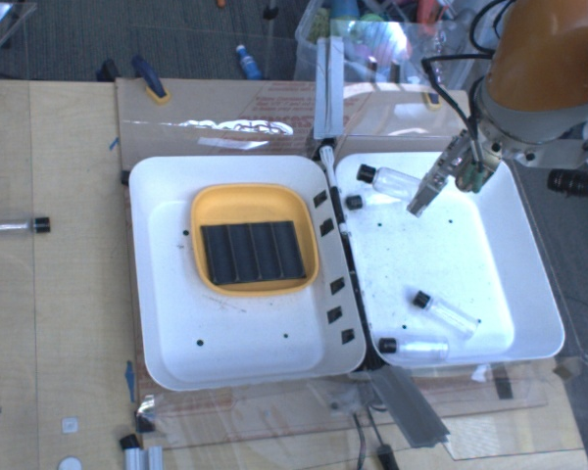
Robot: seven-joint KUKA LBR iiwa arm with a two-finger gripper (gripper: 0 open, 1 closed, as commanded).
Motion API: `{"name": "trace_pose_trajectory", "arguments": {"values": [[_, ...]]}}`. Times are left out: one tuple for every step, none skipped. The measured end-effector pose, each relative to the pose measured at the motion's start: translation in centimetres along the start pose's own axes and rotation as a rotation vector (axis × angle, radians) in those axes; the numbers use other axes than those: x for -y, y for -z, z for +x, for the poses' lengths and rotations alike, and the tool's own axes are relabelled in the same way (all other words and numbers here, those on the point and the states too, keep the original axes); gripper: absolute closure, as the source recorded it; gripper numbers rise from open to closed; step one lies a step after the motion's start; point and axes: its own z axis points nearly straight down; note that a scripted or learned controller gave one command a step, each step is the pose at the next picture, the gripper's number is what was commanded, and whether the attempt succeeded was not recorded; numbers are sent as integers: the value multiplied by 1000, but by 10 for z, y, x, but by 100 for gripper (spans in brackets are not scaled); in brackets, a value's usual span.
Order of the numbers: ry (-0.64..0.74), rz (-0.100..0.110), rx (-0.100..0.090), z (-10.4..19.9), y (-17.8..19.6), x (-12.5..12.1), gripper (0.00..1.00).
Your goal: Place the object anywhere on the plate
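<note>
Two shallow white bins sit side by side on the wooden counter [49, 360]. The left bin [167, 351] and the right bin [529, 311] are both smooth moulded plastic with rounded corners; a row of small black clips runs down the seam between them.

Left bin: one plate [204, 209], yellow, squarish with rounded corners and a raised rim. On it lies one dark ribbed slab [253, 253], rectangular, matte, divided into about five parallel strips.

Right bin: three clear vials with black caps, all lying on their sides. The far vial [387, 179] lies at the far left of the bin, cap pointing left. The middle vial [446, 311] lies near the centre-right, tilted diagonally. The near vial [412, 346] rests along the near wall, cap to the left. All three are in the right bin, well apart from the plate.

The arm enters from the right, grey with an orange band. Its hand [418, 204] hangs over the far part of the right bin, the dark tip pointing down and left, just beside the far vial's right end. Whether the hand is apart or together cannot be told. No vial is seen between its parts.

One further capped vial [15, 225] lies on the counter, far left.
</note>
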Motion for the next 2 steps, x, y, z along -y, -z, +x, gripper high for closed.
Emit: {"name": "trace_pose_trajectory", "arguments": {"values": [[144, 0, 0, -65, 14, -14, 100], [292, 2, -6, -71, -119, 15, 100]]}}
